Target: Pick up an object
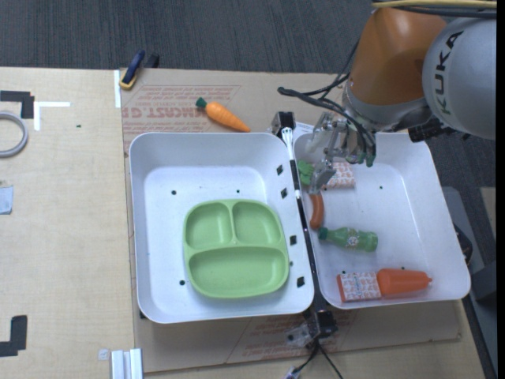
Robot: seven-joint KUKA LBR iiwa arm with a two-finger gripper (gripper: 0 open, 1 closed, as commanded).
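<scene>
Pincer low in the right bin, above the sausage

The sausage [316, 209] lies just below the pincer [325, 172], long axis running toward the camera, beside the bin wall [303, 212]; I cannot tell if the pincer is open or closed

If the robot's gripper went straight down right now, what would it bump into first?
Probably the small red-and-white packet lying in the right bin, just below the gripper. From this slanted view the depth is unclear, so it could hit the bin's floor beside it.
</scene>
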